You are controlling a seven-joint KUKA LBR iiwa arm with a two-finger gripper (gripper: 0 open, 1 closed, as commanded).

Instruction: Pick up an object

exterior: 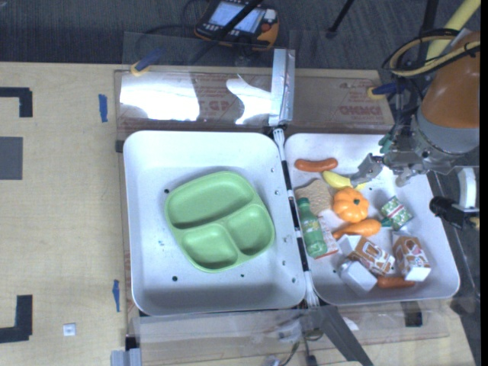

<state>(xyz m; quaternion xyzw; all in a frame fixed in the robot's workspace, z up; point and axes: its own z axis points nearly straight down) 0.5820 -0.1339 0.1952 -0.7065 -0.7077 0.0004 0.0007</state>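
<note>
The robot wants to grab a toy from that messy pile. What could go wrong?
The toys are packed tight: the pumpkin touches the banana and carrot, so the end effector could bump neighbours or grab two. The green bottle lies against the right bin's wall, leaving little room. Smooth round toys like the hot dog may slip out.

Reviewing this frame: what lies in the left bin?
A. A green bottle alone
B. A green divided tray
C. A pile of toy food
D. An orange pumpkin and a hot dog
B. The left bin holds the green divided tray, while the toy food such as the orange pumpkin, hot dog and green bottle sits in the right bin.
</note>
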